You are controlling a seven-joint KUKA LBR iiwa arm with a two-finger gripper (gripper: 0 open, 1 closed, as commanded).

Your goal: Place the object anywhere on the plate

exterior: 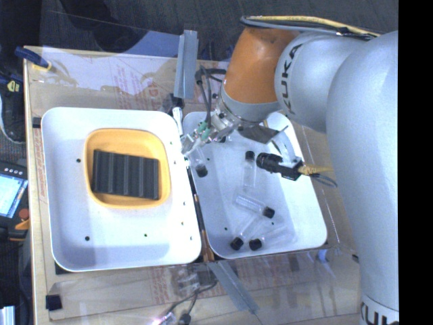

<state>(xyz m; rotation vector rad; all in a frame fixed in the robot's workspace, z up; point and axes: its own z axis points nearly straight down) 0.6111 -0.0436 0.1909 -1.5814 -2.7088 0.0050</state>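
Note:
A yellow plate (126, 141) with a black ridged pad (126, 175) in its middle lies in the left bin (101, 242). Several clear tubes with black caps (252, 205) lie scattered in the right bin (308, 215). One small clear piece with a black cap (201, 170) sits by that bin's left wall. My gripper (196, 141) hangs low over the right bin's upper left corner, just above and beside that piece. The wrist and glare hide what is under it.
The grey arm with its orange band (260, 59) covers the right bin's far side. A black cable plug (277, 166) hangs over the bin's middle. A grey metal bar (185, 63) stands behind the bins, and a divider ridge (192, 202) runs between them.

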